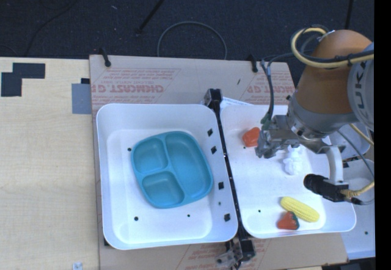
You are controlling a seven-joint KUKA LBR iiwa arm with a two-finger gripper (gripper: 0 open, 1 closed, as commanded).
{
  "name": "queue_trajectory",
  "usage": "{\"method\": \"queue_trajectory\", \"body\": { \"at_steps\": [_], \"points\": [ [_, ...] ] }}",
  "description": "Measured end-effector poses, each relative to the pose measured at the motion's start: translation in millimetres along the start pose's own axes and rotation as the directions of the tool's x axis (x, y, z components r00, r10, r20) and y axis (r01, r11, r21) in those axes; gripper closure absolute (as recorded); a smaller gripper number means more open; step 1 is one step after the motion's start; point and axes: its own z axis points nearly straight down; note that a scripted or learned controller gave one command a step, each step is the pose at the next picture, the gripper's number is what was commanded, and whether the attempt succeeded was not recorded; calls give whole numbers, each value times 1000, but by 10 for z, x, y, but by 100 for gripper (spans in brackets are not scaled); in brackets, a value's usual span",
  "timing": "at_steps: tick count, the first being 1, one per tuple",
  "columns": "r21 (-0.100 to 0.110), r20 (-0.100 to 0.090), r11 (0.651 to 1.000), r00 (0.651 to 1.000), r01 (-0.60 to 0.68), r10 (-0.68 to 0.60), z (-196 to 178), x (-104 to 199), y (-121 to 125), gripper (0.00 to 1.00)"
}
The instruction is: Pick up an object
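Observation:
My gripper (267,146) hangs low over the right bin (269,226), near its upper middle. An orange-red object (250,137) lies just left of the gripper, close to it. A white object (293,160) sits just right of the gripper on the bin floor. A yellow corn cob (299,209) lies near the bin's front, with a small red strawberry-like piece (288,221) touching its left end. Nothing shows between the fingers.
The left bin (116,140) holds a blue three-compartment plate (171,168). A black divider bar (223,165) runs between the bins. Cardboard lies under both bins; the wooden bench extends to the left.

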Motion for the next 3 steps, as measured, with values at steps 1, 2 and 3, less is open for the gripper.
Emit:
{"method": "queue_trajectory", "body": {
  "at_steps": [1, 2, 3],
  "points": [
    [0, 1, 1000, 1000, 0, 0, 92, 443, 117, 100],
    [1, 1, 1000, 1000, 0, 0, 125, 927, 61, 100],
    [1, 2, 1000, 1000, -1, 1, 275, 1425, 122, 100]
  ]
}}
